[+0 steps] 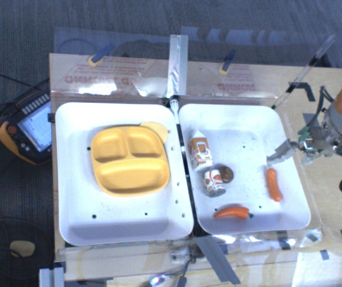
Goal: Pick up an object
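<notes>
The right bin [243,130] holds several small items. A white and orange carton [198,150] lies near its left wall. Below the carton a small can [213,183] lies on its side, touching a brown disc [226,174]. An orange sausage [272,185] lies towards the right wall, and an orange carrot [232,212] lies near the front wall. My gripper [278,155] reaches in over the bin's right rim, its tip just above and left of the sausage's upper end. Nothing is seen held in it.
The left bin [69,178] holds a yellow divided tray [130,160] with a pale yellow piece [157,128] poking out from behind its top right corner. A raised divider between the bins runs down the middle. Cables and brackets stand by the arm at the right.
</notes>
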{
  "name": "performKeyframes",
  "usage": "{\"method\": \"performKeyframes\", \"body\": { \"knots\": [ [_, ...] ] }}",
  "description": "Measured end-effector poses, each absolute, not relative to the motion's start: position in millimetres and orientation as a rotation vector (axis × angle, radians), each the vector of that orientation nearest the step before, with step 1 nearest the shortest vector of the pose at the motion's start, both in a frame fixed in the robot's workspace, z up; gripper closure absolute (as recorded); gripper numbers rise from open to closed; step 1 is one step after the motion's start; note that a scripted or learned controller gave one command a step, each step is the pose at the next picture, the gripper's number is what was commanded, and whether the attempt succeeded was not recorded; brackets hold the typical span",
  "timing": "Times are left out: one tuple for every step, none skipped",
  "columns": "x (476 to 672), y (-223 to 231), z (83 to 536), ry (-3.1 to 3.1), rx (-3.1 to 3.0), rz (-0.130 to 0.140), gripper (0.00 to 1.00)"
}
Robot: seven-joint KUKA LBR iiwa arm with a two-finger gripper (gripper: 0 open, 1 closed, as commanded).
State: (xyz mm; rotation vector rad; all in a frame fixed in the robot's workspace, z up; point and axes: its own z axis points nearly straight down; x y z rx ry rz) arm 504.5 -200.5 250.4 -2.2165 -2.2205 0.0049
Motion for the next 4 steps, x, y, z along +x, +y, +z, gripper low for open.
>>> {"method": "performKeyframes", "body": {
  "knots": [
    [527.6,-215,100,-2.425,-1.99,-0.01,0.0],
    [492.0,-198,90,-2.19,-2.278,-0.019,0.0],
    [492.4,-198,97,-2.188,-2.275,-0.016,1.0],
    [518.5,-157,209,-2.056,-2.373,0.008,1.0]
  ]
}}
